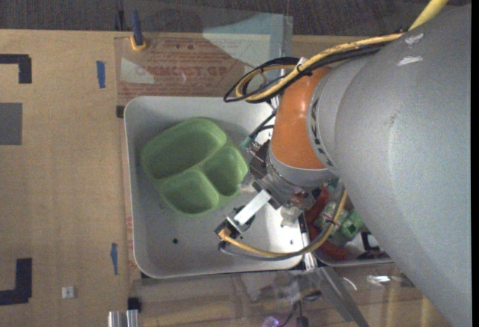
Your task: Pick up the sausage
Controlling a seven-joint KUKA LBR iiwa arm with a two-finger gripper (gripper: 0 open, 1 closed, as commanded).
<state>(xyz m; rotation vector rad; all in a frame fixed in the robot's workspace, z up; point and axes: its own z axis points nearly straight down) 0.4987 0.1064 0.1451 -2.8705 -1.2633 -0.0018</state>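
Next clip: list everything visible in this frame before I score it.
left bin: one, white, centre-left of the bench.
right bin: one, white, mostly under the arm.
divided plate: one, green, three compartments, in the left bin's upper part.
small items: red and green, beneath the arm, too covered to identify.
tape strips: two, blue, on the bench left of the bin.
bench: one, tan.
arm: one, grey with orange band, from the right.

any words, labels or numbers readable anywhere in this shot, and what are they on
Red-brown print on the cardboard sheet behind the white bin: a printed line, too blurred to read.
Green divided tray: no writing on it.
Nothing else legible.
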